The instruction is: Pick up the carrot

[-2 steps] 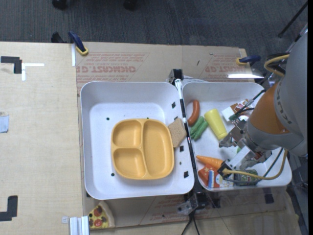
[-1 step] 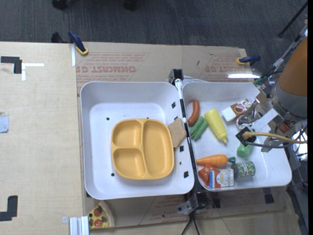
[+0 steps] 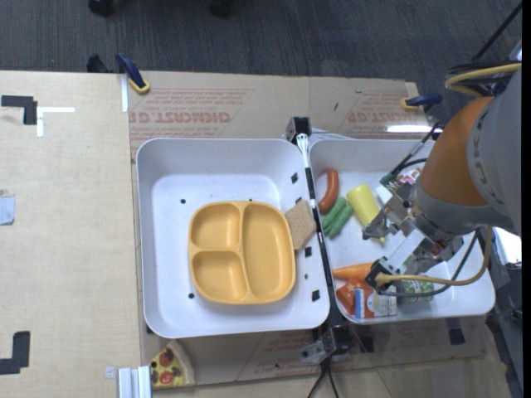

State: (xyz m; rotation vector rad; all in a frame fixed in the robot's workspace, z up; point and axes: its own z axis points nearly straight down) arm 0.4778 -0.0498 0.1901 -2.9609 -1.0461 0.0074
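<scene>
The grey arm with its orange band reaches over the right-hand shallow white bin [image 3: 375,157], and the hand [image 3: 375,229] hangs over the middle of that bin. Whether the hand is apart or together cannot be told from this slant.

The orange tapered carrot [image 3: 352,270] lies on the bin floor just below the hand in the view and a little to its left. It lies roughly crosswise and is not in the hand's grip. Further below the hand, just beyond the carrot, lies a red, white and blue packet [image 3: 365,302]. Just above and left of the hand sits a yellow blocky piece [image 3: 362,203]. Left of the hand lies a green pod-shaped piece [image 3: 336,219], and above that a red sausage-shaped piece [image 3: 330,189].

Well to the left of the hand, the left-hand shallow white bin [image 3: 166,222] holds a yellow-orange plastic plate with three compartments [image 3: 243,251]. A tan square slice [image 3: 300,224] leans at the plate's rim on the side nearer the hand. Far down and left of the hand, outside the bins, a toy pizza slice [image 3: 168,368] lies on the pale wooden counter [image 3: 66,264].
</scene>
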